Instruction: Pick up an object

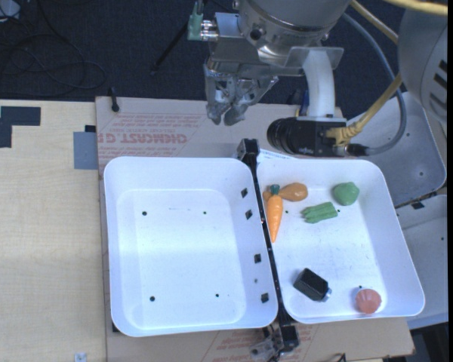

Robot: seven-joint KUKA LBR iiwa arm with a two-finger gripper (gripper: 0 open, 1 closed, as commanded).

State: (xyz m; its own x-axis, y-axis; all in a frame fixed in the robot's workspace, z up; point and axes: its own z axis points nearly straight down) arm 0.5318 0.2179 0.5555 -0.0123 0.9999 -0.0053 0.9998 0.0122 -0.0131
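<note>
Fingers of the hand (228, 110) hang close together and hold nothing; whether they are fully clenched I cannot tell. The hand hovers above the cardboard (158, 134) behind the bins, beyond the left bin's (121, 202) far rim, raised well off the worktop (38, 225), likely a parked pose that leaves the camera a free look at both bins before a pick.

Nearest below it is the black divider (258, 225) where the two bins meet. Just right of that, in the right bin (396, 225), lies one carrot (274, 213), its top touching one orange lump (294, 192). Further right sit one green pod (319, 213) and one green ball (346, 193), near each other but apart. Toward the near rim are one black block (312, 284) and one pink ball (368, 301), well apart from the rest.

That makes six things, all in the right bin. Any would do; the loose ones look easier.
</note>
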